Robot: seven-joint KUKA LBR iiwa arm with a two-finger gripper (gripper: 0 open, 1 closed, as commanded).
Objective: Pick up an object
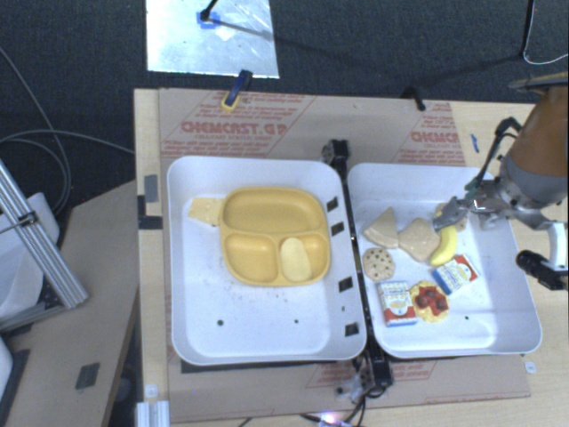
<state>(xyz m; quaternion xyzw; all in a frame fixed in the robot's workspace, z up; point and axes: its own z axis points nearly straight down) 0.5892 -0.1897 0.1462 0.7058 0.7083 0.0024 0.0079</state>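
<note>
Banana (444,246) is the thing we take as the likeliest target: a small yellow toy lying in the right bin (507,327), in its upper middle part, with its long axis running roughly from upper right down to lower left. Its upper end sits right at the tip of the gripper (455,210), so the toy lies just below and a little left of the tool; whether the two touch we cannot tell. Just beside the banana on its left lie two tan bread-shaped pieces (400,232), and below it a small blue-and-white carton (456,273), so a descent has neighbours close on both sides.

We judge the coming move to turn on that short offset: the tool would need to come down and slightly leftward, closing across the banana's narrow width.

We see the arm (538,154) entering from the right edge, its grey wrist bent down and leftward over the bin's upper right part. The tool's end is a blurred grey shape, and its open or closed state cannot be made out from here.
</note>
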